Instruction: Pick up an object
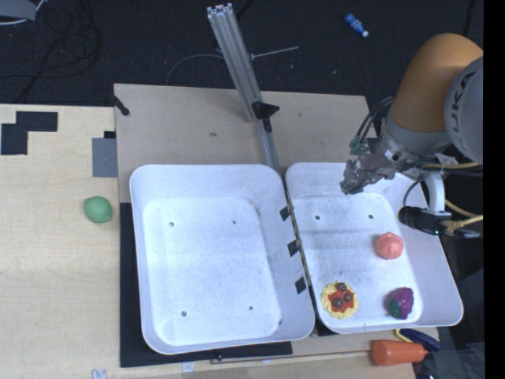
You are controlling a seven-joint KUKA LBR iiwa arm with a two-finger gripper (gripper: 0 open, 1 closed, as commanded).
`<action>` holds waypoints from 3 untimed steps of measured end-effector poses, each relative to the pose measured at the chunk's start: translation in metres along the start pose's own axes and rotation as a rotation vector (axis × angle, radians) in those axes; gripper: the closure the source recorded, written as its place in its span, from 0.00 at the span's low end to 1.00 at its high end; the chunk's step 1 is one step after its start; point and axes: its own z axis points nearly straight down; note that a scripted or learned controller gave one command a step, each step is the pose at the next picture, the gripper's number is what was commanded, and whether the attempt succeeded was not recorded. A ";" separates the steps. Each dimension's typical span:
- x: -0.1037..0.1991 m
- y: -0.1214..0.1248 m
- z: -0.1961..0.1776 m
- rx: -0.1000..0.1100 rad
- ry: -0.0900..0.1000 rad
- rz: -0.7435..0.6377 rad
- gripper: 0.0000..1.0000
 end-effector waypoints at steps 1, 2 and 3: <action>0.055 -0.008 -0.002 -0.001 0.000 0.000 1.00; 0.098 -0.034 -0.002 0.000 0.000 0.000 1.00; 0.140 -0.048 0.003 0.000 0.000 0.001 1.00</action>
